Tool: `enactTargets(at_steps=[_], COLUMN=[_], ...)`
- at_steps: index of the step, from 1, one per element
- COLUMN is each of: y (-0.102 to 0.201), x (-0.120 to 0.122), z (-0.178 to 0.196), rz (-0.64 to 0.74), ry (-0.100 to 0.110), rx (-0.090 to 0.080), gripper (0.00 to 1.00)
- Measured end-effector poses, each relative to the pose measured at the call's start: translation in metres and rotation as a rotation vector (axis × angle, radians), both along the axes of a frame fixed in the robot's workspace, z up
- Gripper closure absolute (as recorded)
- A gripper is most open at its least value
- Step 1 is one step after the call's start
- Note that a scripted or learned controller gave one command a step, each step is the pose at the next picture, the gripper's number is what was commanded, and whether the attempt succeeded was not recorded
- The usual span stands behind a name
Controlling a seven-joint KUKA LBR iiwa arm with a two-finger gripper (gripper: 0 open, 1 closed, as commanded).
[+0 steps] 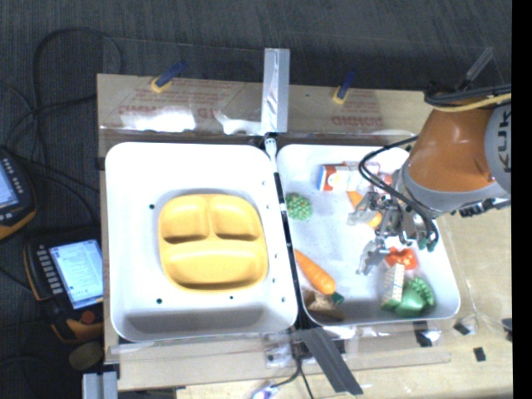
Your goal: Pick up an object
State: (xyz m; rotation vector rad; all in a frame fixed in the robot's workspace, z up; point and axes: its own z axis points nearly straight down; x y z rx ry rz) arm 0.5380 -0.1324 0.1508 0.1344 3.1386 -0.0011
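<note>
The gripper (pixel 378 238) is positioned low over the right bin (pixel 332 248), between the orange-and-white carton (pixel 335 177) at the far side and the green toy (pixel 409 296) at the near right corner; whether its pincer is spread or pressed together cannot be told, and no object is visibly held. The step in hand appears to be the descent or approach to a grasp. The next move likely requires closing on one nearby item, such as the carrot (pixel 315 273) lying to its near left, then lifting clear.

You look down from a single fixed camera above the tabletop (pixel 249 98), tilted at a slant. Both white bins sit mid-frame, left bin (pixel 125 223) and right bin (pixel 440 281), with the arm (pixel 453 160) entering from the right edge.
</note>
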Motion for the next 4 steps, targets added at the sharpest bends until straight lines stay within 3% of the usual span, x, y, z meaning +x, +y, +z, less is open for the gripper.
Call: enactTargets(at_steps=[1, 2, 3, 4], y=[-0.011, -0.011, 0.053, 0.095], x=[0.078, 0.079, 0.126, 0.12], z=[-0.06, -0.049, 0.108, 0.127], rz=[-0.012, -0.011, -0.086, -0.103], ry=[-0.015, -0.018, -0.005, -0.004], rx=[-0.003, -0.007, 0.001, 0.002], gripper=[0.0, 1.0, 1.0, 1.0])
